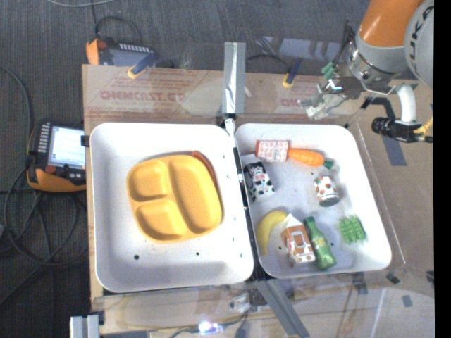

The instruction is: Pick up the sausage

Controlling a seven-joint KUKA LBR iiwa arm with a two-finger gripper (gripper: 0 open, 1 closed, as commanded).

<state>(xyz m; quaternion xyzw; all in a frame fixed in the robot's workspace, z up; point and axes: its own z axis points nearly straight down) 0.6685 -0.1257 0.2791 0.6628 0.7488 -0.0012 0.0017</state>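
Right, your gripper (320, 105) hangs over the bench just past the far edge of the right bin (371, 189), nothing in it. Can't tell whether it's released or clenched. The sausage (203, 158) looks to be the red-brown sliver in the left bin (113, 189), mostly hidden under the far right edge of the yellow plate (176, 196). Right bin has a carrot (306, 158) at the far edge and a banana (269, 229) and green bottle (318, 243) by the near edge.
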